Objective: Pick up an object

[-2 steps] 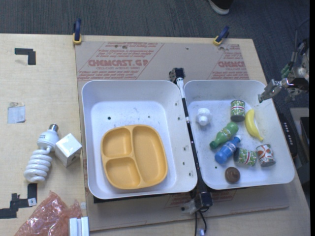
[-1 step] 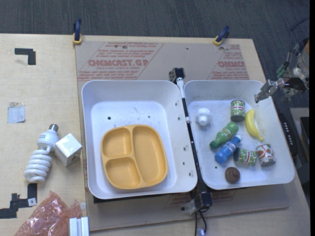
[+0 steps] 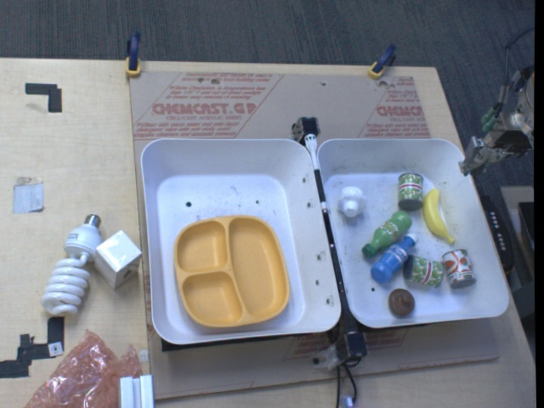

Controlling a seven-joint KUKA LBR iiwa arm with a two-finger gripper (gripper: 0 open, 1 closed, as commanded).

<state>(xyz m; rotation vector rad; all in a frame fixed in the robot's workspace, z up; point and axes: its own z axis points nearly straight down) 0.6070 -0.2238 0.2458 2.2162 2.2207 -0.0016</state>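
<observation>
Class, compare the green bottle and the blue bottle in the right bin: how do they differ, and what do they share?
The green bottle is larger than the blue bottle. The green bottle lies nearer the bin's middle and the white ball; the blue bottle lies below it, beside a can. Colour differs: green against blue. Both lie on their sides, slanted the same way, close together in the right bin.

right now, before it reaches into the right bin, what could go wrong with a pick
Crowding: the blue bottle, green bottle and a small can lie touching, so the tool may nudge neighbours or catch two at once.
The banana lies close to the right bin's wall, leaving little room beside it.
The tool sits at the bin's far right corner, so it must travel before any grasp.
</observation>
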